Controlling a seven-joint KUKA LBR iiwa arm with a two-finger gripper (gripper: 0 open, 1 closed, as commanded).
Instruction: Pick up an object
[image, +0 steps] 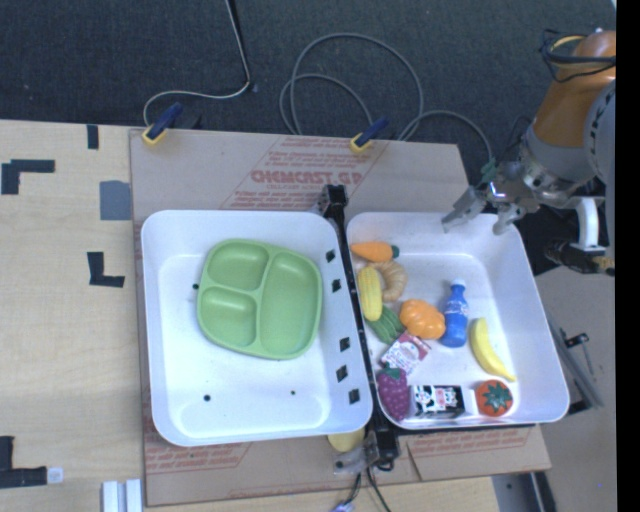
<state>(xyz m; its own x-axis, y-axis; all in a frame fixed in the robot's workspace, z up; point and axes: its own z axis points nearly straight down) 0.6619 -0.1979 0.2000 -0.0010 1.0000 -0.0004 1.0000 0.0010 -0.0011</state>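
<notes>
Red print ran across the cardboard sheet under the two bins, well to the left of the gripper; the larger line seemed to read "CHEMCAST GP", with smaller lines too blurred to make out. The small black-and-white carton, far below the gripper, bore marks too small to read.

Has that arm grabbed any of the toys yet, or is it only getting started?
Nothing looks done yet. The gripper hangs open with nothing between its fingers, over the far rim of the right bin. The toys, such as the banana, the blue bottle and the corn, all lie in that bin. Choosing one, descending, closing and lifting are all left.
</notes>
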